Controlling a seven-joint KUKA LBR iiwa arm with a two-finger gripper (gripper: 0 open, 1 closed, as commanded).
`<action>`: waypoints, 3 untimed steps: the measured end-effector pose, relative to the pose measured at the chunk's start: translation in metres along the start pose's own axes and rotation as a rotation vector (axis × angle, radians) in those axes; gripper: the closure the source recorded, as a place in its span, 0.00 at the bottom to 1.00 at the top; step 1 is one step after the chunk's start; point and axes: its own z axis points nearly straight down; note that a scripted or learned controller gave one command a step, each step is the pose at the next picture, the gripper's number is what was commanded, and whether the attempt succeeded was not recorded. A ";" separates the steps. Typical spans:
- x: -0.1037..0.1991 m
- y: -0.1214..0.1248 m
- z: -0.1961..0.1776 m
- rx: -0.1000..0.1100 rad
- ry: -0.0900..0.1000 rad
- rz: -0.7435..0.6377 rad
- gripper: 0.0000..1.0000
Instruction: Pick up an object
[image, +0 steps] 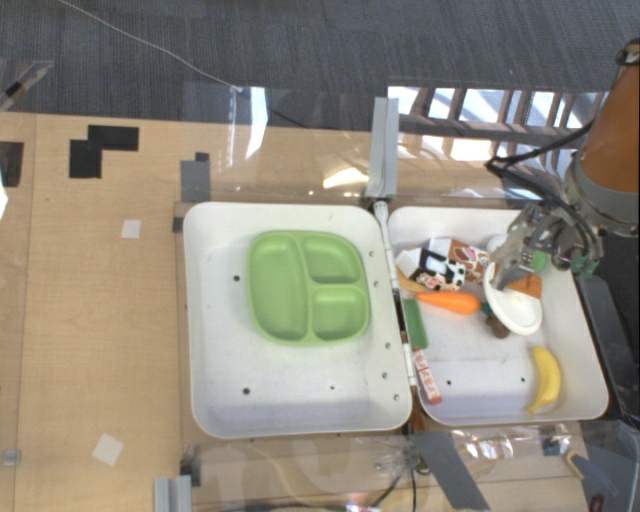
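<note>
The hand (517, 262) hangs over the right bin (570, 400), just above a white bowl (515, 308) at three o'clock; whether it grips, I cannot tell.

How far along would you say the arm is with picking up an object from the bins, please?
Done: the gripper has reached the right bin, low over the white bowl. In hand: nothing visibly between its fingers. Left: grasping and lifting; the carrot and banana lie untouched, and the green tray sits in the left bin.
</note>
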 end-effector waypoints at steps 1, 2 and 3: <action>-0.003 0.002 -0.012 -0.003 -0.011 -0.006 1.00; 0.053 -0.016 0.017 0.009 0.019 0.332 1.00; 0.022 0.065 0.022 0.006 0.019 0.395 1.00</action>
